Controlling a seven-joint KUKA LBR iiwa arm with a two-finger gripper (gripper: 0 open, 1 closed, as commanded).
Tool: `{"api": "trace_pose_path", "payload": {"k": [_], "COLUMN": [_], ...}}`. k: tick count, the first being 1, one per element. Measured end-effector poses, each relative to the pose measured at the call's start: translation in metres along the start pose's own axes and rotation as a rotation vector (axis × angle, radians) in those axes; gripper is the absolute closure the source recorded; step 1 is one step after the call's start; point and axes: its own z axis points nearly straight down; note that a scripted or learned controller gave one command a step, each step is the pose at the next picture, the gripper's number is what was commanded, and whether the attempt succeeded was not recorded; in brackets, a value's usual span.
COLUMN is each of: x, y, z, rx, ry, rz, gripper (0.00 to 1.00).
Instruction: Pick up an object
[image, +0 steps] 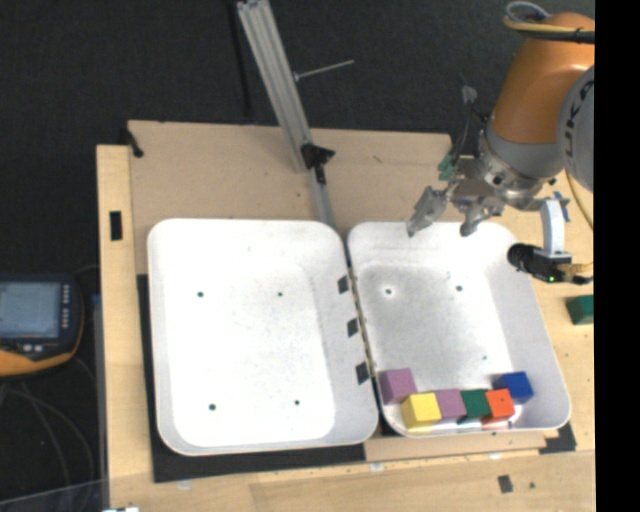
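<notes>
1. The arm (535, 90) is reaching in from 2 o'clock, with its orange band above the wrist.
2. The gripper (446, 214) is hanging over the far edge of the right bin (450, 310), at about 12 o'clock of that bin.
3. The jaws are standing wide apart, and nothing is sitting between the two fingers (424, 212).
4. The blocks are lying in a row along the near edge of the right bin, at its 6 o'clock, well apart from the gripper.
5. A purple block (398, 383) is sitting at the left end of the row, and a yellow block (421, 409) is touching it on the near side.
6. A second purple block (450, 404) is lying just beside the yellow one, then a green block (474, 402) and an orange block (499, 405).
7. A blue block (514, 385) is sitting at the right end, towards 5 o'clock.
8. The left bin (250, 330) is lying beside the right bin, touching it along the middle.
</notes>
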Motion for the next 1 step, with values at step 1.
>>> {"api": "trace_pose_path", "payload": {"k": [1], "x": [-0.0122], "y": [0.0275], "z": [0.0498], "rx": [0.002], "ry": [-0.002], "rz": [0.000], "gripper": [0.00]}}
